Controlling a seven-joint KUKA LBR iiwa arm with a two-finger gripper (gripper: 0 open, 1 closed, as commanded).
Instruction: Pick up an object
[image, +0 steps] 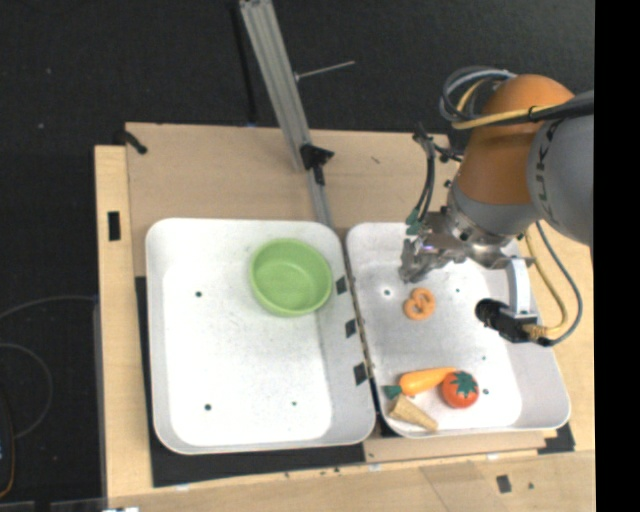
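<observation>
My claw (415, 262) hangs over the far left part of the right bin (530, 415), close to the divide between the two bins, and I cannot tell how it is set. There is bare white floor below it and to its left, up to the bin's left rim; the small orange pretzel-shaped piece (420, 304) lies just beside it on the near side, apart from it, nothing gripped. My wrist, with its orange band, crowds the far right corner of this bin. I count two bins, one green bowl (291, 277), and four small things in the right bin: the pretzel piece near the middle, and three clustered along the near rim, an orange carrot (424, 380), a red tomato (460, 389) touching or nearly touching it on the right, and a tan wedge (413, 414) at the near left corner. The left bin (175, 400) holds the bowl alone, upright in its far right part, with wide open floor around it
</observation>
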